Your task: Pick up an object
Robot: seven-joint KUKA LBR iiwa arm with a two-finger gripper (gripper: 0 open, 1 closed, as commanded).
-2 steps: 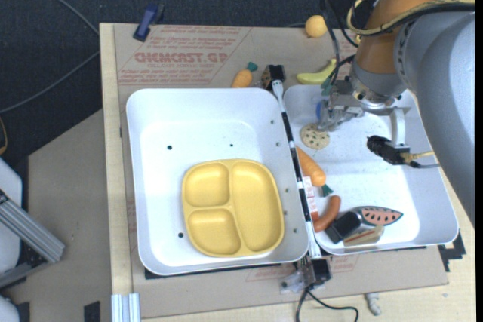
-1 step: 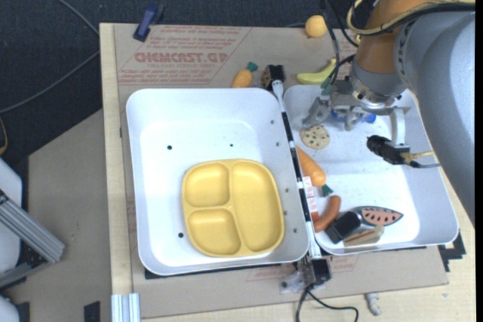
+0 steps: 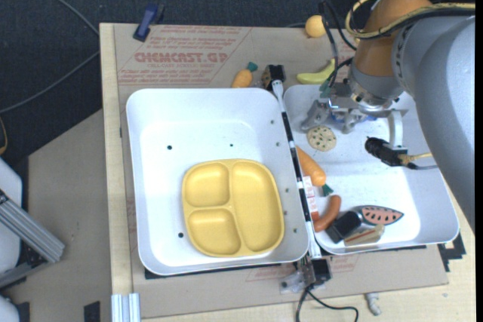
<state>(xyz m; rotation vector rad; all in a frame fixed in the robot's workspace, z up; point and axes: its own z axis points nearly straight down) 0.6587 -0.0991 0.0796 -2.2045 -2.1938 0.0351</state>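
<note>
My gripper (image 3: 330,124) hangs low over the far left part of the right bin (image 3: 423,192), open, with nothing between its fingers. A round chocolate-chip cookie (image 3: 321,138) lies on the bin floor just in front of the fingertips. An orange carrot (image 3: 312,166) leans along the bin's left wall. Nearer the front lie a red sausage (image 3: 327,213), a black block (image 3: 346,225) and a watermelon slice (image 3: 380,216).
The left bin (image 3: 151,132) holds a yellow divided plate (image 3: 231,205). A banana (image 3: 317,75) lies behind the right bin, close to the gripper. Behind the bins sit a small orange toy (image 3: 243,78), a black item (image 3: 274,75), an orange ball (image 3: 315,26) and a blue clip (image 3: 147,23).
</note>
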